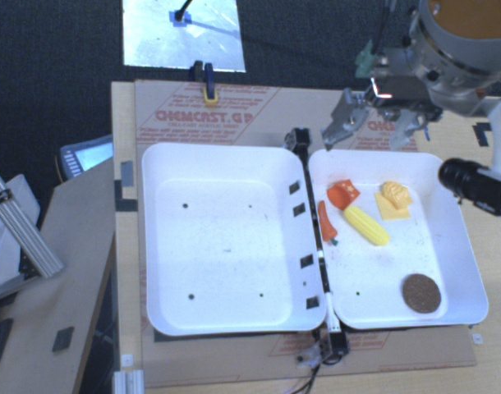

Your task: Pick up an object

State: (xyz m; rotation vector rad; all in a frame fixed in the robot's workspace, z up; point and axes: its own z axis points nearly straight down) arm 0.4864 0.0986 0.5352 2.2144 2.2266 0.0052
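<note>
The right bin (460, 253) holds a yellow corn cob (365, 225), a red pepper piece (343, 193), a thin orange carrot (324, 220) by the left wall, a yellow cheese wedge (393, 200) and a round brown cookie (420, 292) at the front. My gripper (371, 131) hangs above the back rim of that bin. Its fingers are spread open with nothing between them. It sits behind and above the pepper and cheese, touching none of the objects.
The left bin (152, 245) sits beside the right one, joined by black clips (301, 212). A black device (472, 185) juts in at the right bin's far right edge. A yellow-blue clamp (208, 84) and a shiny plate (183, 23) lie behind the bins.
</note>
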